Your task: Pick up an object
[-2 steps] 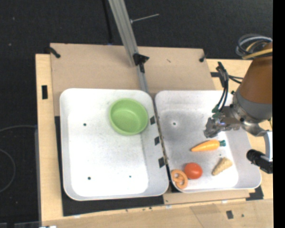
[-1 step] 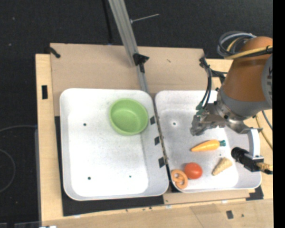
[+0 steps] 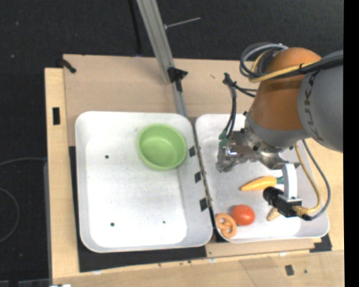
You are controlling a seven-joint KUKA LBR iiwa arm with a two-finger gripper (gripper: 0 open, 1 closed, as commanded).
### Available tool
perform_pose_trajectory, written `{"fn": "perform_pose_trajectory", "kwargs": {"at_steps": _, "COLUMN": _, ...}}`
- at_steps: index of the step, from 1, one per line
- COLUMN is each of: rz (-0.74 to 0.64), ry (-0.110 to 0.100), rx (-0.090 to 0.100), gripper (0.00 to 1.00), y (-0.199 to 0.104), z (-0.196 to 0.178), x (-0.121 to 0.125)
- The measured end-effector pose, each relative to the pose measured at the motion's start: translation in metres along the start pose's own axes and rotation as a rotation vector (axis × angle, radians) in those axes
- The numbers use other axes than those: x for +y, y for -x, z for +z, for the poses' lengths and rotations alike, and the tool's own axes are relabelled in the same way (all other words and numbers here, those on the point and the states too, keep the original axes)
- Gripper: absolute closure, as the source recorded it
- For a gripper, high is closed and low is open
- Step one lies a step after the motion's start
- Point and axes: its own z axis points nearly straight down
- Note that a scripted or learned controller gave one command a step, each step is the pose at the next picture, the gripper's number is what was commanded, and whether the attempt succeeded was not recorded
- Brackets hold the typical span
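The gripper (image 3: 228, 158) was seen low over bare floor in the right bin (image 3: 210, 127), jaw state not discernible, while the yellow-orange object (image 3: 258, 183) and red ball (image 3: 243, 214) lay nearby, so a closure there was judged likely to catch nothing.

Bare white floor of the right bin (image 3: 210, 137) is lying open just to the left of the gripper (image 3: 227, 158) and above it in the view. Below and to its right, an orange carrot-shaped toy (image 3: 258, 183), a red tomato (image 3: 243, 214) and an orange pretzel-like piece (image 3: 225, 225) are crowding the floor. Further left, past the bins' shared rim, a green bowl (image 3: 162, 147) is occupying the left bin (image 3: 107, 220), with open floor lying below it.
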Motion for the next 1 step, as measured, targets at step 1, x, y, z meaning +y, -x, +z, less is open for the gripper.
{"fn": "perform_pose_trajectory", "kwargs": {"at_steps": 1, "rz": 0.004, "ry": 0.002, "rx": 0.000, "gripper": 1.00, "y": -0.0565, "z": 0.0061, "x": 0.0094}}
